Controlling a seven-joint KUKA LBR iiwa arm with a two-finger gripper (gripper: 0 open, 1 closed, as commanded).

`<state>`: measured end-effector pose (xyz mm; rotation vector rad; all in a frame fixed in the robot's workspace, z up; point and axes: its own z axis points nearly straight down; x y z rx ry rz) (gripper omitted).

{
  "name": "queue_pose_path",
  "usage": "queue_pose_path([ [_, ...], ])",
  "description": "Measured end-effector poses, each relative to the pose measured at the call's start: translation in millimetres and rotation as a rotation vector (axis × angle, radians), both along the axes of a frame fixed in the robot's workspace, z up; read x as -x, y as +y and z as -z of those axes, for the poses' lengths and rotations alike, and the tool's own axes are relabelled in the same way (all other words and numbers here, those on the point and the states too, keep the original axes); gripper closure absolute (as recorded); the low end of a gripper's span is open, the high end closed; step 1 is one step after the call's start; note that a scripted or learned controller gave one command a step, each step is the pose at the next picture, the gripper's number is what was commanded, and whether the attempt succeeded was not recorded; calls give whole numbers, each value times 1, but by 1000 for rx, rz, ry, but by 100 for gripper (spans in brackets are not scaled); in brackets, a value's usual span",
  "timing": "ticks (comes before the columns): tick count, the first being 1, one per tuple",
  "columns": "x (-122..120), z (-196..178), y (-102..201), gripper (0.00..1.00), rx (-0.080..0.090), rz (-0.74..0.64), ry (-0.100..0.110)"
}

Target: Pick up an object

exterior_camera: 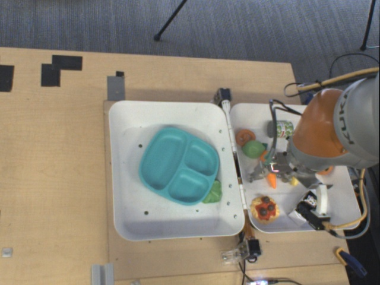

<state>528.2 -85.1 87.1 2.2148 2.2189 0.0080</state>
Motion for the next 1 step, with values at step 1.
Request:
queue_pose_path([
  [1,-2,-11,0,100,0,-1,-5],
])
